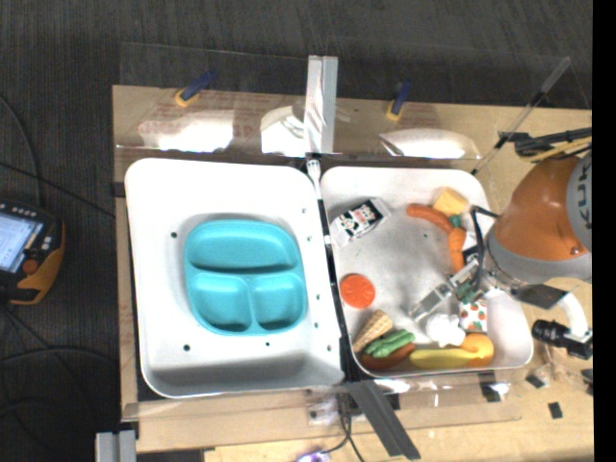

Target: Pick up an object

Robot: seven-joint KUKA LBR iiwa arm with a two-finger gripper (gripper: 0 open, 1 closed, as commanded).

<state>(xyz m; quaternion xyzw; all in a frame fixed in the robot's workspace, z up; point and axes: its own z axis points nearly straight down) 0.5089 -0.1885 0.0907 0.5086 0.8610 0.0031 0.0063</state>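
My gripper point(435, 300) hangs low over the right bin point(404, 258), in its front right part. The grey arm with its orange band point(539, 221) reaches in from the right. Just below the gripper lies a small white object point(445, 331), and a red and green patterned box point(474, 313) sits to its right. An orange disc point(357, 290) lies to the left of the gripper, apart from it. I see nothing held by the gripper.
The right bin also holds a black and white carton point(358, 219), two carrots point(429, 215), a yellow wedge point(449, 202), a waffle piece point(372, 328), a green item point(391, 340) and a banana point(439, 358). A teal divided plate point(243, 275) fills the left bin point(159, 287).
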